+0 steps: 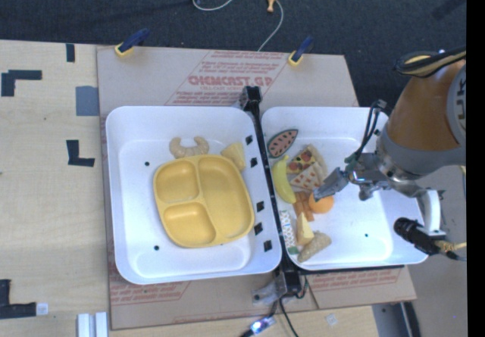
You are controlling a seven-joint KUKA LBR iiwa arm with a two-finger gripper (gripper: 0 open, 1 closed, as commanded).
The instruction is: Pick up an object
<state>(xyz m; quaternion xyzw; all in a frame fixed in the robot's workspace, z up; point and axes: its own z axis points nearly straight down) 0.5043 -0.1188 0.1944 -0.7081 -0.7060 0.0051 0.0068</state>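
Resting over a glossy orange round toy (324, 205) (plastic, smooth), dark fingers (331, 184), grip state unclear.

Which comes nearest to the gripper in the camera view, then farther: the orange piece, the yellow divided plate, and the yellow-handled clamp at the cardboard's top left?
1. Orange piece, right bin, just below the gripper.
2. Yellow divided plate, left bin.
3. Yellow-handled clamp, cardboard's far top-left corner.

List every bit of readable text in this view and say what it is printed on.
"CHEMCAST GP", red print on the cardboard sheet under the bins.
Smaller red lines around it on the cardboard: too blurred to read.
Print on the small packet in the right bin: too small to read.
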